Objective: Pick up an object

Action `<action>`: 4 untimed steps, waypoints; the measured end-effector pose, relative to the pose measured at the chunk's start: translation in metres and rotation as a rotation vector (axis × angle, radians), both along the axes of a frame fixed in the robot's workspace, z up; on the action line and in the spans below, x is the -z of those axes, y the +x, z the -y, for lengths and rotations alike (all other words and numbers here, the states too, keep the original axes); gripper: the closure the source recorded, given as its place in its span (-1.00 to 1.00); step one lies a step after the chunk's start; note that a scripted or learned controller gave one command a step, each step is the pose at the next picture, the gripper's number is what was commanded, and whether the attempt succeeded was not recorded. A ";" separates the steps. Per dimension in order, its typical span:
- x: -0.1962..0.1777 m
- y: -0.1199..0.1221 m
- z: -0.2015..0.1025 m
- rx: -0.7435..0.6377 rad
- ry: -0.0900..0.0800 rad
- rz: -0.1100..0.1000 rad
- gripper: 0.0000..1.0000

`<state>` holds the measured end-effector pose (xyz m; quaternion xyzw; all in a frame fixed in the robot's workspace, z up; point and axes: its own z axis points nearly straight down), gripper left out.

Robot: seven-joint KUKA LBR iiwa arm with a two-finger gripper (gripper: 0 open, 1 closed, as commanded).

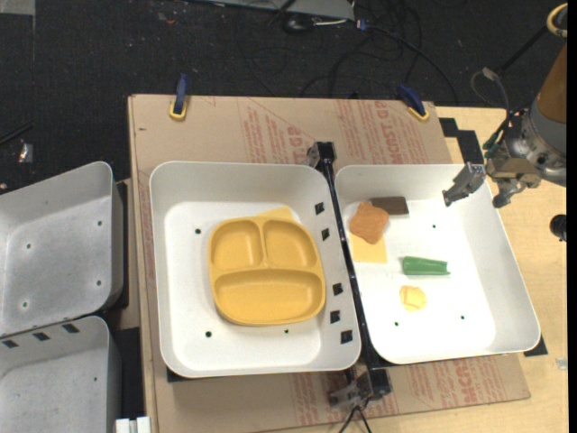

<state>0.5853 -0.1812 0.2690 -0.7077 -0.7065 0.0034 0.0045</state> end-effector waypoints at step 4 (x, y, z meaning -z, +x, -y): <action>0.151 0.003 -0.010 0.000 -0.001 0.007 -1.00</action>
